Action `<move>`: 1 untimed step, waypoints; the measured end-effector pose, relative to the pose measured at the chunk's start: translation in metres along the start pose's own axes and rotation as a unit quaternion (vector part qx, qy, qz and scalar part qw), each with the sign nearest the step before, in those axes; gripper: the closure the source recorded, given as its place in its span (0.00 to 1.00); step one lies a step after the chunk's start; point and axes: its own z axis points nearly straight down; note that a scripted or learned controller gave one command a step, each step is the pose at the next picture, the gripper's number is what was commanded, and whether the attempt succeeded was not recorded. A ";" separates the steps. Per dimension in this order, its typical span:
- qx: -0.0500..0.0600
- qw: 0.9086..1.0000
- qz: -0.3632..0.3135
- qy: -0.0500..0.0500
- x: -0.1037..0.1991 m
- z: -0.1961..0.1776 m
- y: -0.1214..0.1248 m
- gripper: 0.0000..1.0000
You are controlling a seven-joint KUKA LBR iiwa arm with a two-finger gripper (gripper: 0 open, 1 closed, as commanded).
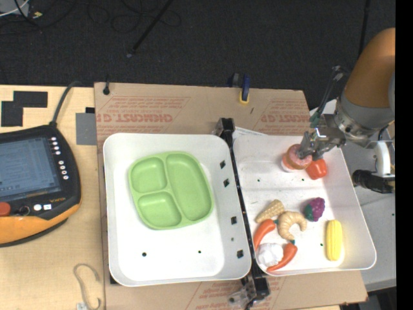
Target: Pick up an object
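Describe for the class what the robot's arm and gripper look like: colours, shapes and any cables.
The arm is a thick, rounded grey tube with an orange band at its top. Its gripper is a small, dark metal assembly with thin fingers. A thin dark rod or cable runs alongside the wrist.

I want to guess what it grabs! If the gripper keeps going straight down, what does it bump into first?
Probably the pink donut. The gripper hangs right by it in the right bin, with a red toy just beside. From this slanted view, depth is hard to judge.

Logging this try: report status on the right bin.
Gripper low over pink donut in right bin. Red piece touching donut. Nothing seen held.
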 end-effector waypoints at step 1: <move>0.003 1.000 -0.003 0.001 0.045 -0.003 -0.025 1.00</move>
